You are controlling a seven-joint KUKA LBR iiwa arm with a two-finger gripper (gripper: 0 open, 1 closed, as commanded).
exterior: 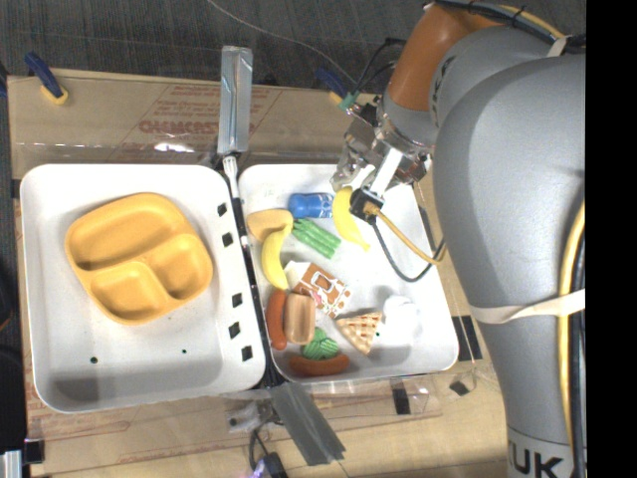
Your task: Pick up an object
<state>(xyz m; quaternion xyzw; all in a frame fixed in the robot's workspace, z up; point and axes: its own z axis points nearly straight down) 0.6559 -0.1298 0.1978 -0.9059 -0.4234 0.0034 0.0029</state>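
My gripper (350, 189) hangs over the back of the right bin (428, 307). A small yellow banana (348, 222) sits directly under it, its top end touching or just beneath the gripper. A blue can (311, 205) lies just left of the banana, and a green ridged piece (317, 237) lies below the can. The arm's bulk covers the bin's right wall.
The right bin also holds a second banana (271, 259), a tan piece (267, 224), a printed packet (323, 289), a hot dog (297, 317), a pizza slice (358, 331) and a white lump (401, 315). The left bin (50, 366) bears a yellow divided plate (139, 257).
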